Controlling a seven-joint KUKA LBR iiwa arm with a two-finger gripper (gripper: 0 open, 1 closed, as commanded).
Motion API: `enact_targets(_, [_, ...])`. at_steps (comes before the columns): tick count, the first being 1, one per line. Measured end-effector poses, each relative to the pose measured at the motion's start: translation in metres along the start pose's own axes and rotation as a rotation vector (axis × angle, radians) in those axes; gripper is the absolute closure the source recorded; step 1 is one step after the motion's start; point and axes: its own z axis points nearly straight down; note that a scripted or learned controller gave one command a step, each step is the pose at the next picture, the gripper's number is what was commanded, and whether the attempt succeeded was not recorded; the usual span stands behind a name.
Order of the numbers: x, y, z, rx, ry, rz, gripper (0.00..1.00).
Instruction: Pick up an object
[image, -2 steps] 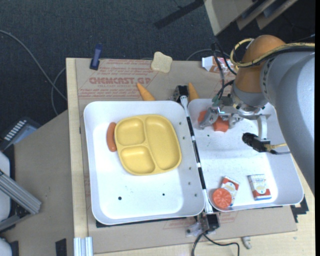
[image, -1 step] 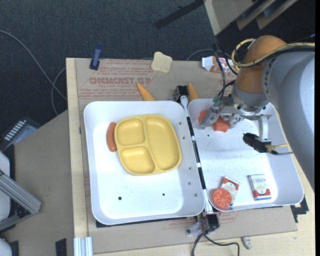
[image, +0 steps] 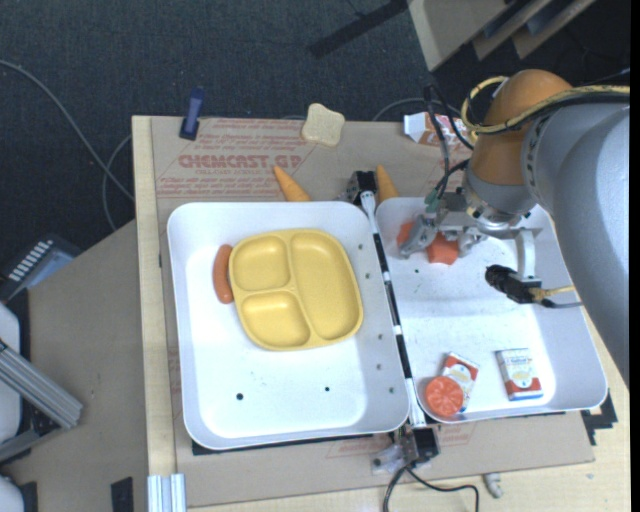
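From the camera view, the gripper (image: 440, 232) hangs low over the far-left corner of the right bin (image: 560, 345), and two red-orange pieces (image: 443, 252) lie right at its tip, one on either side, seemingly touching it. Whether the jaws are parted or closed on either piece I cannot tell; the wrist hides them. The coming grasp likely turns on which piece sits squarely beneath the jaws.

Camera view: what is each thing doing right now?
Yellow plastic divided tray: flat in left white bin.
Orange sausage toy: lying against tray's left edge.
Red tomato toy: resting in right white bin.
Small carton: lying flat.
Gripper: lowered over red-orange pieces.
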Motion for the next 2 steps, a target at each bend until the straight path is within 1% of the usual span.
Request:
enact_targets(1, [0.0022,0.0001,-0.0003,0.0,-0.002,0.001,0.0])
enact_targets(2, [-0.0036,0.0004,0.0001,-0.001,0.002,0.0,0.0])
